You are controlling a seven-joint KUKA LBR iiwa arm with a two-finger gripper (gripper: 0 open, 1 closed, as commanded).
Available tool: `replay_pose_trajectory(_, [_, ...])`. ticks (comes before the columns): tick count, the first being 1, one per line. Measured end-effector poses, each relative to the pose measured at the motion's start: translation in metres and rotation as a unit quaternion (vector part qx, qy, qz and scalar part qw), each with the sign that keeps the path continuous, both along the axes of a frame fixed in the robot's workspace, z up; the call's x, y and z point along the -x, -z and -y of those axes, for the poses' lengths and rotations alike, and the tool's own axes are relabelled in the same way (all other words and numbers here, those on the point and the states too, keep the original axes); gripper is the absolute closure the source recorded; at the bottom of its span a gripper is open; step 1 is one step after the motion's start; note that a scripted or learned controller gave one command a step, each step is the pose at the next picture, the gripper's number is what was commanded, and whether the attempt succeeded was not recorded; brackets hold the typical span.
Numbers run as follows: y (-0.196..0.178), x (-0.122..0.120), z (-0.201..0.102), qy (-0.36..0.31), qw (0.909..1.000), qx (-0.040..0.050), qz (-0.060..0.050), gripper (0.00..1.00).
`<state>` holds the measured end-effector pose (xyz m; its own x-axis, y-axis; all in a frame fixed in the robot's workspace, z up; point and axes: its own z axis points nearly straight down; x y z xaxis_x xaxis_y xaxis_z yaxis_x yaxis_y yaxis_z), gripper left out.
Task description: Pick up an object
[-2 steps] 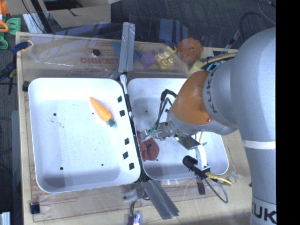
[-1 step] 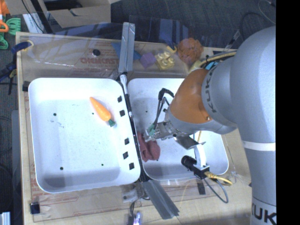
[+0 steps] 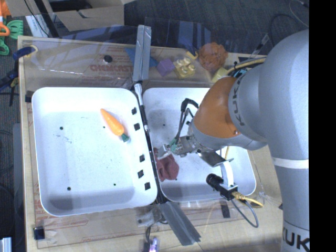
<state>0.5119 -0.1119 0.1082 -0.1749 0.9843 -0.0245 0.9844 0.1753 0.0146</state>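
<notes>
Now we see the gripper (image 3: 169,149) low in the right bin (image 3: 157,101), near its left wall, just above a dark red object (image 3: 168,168); we cannot tell its state. An orange carrot (image 3: 113,123) lies in the left bin (image 3: 52,98).

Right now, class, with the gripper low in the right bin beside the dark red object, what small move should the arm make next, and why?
Probably a short shift toward the dark red object and a little lower. The gripper hangs just above and beside it near the divider in the right bin, with nothing visibly between its tips. The carrot lies far off in the left bin.
</notes>
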Motion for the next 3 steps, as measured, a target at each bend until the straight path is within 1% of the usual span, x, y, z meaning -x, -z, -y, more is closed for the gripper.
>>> replay_pose_trajectory(1, [0.013,-0.084,0.002,0.063,0.9980,-0.0052,-0.005,0.00])
replay_pose_trajectory(2, [0.009,-0.074,0.001,0.000,1.0000,0.0004,0.000,0.00])
replay_pose_trajectory(3, [0.008,-0.047,0.000,0.004,1.0000,0.0008,0.001,0.00])
